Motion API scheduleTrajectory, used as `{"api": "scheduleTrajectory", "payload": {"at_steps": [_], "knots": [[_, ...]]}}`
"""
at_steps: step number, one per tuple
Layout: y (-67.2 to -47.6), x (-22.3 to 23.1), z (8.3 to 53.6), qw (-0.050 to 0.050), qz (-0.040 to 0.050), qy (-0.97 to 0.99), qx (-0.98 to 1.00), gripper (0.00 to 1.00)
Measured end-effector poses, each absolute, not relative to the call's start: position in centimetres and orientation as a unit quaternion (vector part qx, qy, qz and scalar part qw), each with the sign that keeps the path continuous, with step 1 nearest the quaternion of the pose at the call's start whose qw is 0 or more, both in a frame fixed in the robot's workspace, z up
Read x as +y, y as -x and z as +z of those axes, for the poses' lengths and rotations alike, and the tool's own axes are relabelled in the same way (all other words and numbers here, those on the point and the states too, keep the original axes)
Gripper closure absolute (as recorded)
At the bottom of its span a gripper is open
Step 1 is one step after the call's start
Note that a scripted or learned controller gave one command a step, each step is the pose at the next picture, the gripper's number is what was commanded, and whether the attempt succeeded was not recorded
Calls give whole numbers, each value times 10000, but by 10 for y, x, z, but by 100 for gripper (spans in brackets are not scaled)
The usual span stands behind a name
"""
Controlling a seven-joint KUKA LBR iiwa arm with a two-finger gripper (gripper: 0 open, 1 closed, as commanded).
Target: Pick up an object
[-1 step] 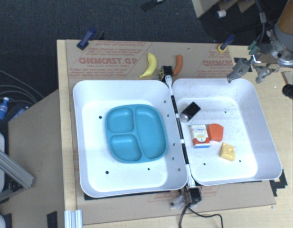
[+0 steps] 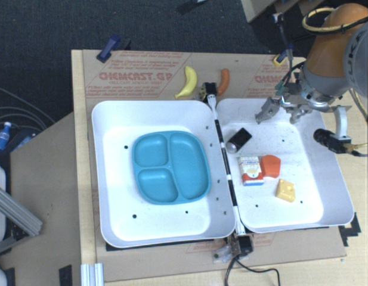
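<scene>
**Gripper spread above the right bin's far edge, objects clustered mid-bin**

The gripper [image 2: 283, 108] hangs over the far part of the right bin [image 2: 327, 210], its two fingers spread apart with nothing between them. Under and just in front of it the bin floor is bare, giving open room between the far wall and the objects.

Those objects sit in the left and middle part of the right bin. A small black block [image 2: 240, 138] lies nearest the divider, tilted so its long axis runs diagonally from near-left to far-right, with a small silvery round piece [image 2: 231, 148] touching its lower-left corner. Nearer the camera, a white and red carton [image 2: 250, 170] lies flat, its long axis running roughly front to back, touching an orange block [image 2: 271, 166] on its right. Just beside them, a yellow cheese-like wedge [image 2: 285, 190] rests apart, with free floor on its right and near sides. The right half of this bin is open up to the wall.

The left bin [image 2: 112, 219] holds a blue sectioned plate [image 2: 171, 167] in its middle, with wide white margin all around.

Both bins rest on a brown board printed with red lettering [image 2: 136, 75]. Behind the bins on that board lie a banana [image 2: 187, 82] and an orange carrot-like piece [image 2: 223, 81]. Dark carpet [image 2: 64, 16] surrounds the bench, and cables [image 2: 11, 109] trail at the left.
</scene>
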State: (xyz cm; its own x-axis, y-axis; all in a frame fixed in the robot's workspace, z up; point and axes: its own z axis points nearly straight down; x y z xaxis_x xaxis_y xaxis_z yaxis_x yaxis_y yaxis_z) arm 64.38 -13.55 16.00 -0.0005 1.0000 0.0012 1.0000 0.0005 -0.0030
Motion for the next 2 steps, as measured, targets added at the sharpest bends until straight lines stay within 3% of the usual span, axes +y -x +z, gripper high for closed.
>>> {"api": "scheduleTrajectory", "payload": {"at_steps": [1, 2], "knots": [[-632, -111, 102, -49, -43, 7072, -7070, 0], [-593, -102, 97, -140, -102, 7080, -7060, 0]]}}
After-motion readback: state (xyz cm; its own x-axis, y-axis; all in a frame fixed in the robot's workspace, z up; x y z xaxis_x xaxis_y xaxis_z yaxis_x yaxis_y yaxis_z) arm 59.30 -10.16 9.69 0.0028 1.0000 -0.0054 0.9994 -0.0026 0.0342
